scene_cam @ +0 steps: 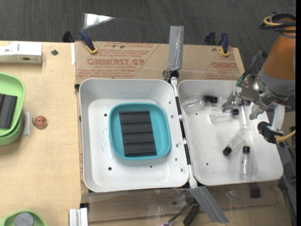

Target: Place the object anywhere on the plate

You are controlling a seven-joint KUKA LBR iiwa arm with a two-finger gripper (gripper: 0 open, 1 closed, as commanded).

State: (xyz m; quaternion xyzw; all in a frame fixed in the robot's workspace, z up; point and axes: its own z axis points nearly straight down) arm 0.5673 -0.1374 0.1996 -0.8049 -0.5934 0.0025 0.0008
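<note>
Four or so clear vials are scattered in the right bin, teal plate in the left bin. Gripper hovers over the right bin's far side, can't tell its grip.

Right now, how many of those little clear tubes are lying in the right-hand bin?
4 that I can make out: one top left, one beside the gripper, one mid-bin, one near the front. The arm may hide more.

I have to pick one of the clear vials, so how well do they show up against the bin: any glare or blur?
Camera view: sharp, evenly lit, shadows soft. The clear plastic vials nearly vanish against the right white bin; their black caps stand out. The teal square plate reads clearly.
</note>
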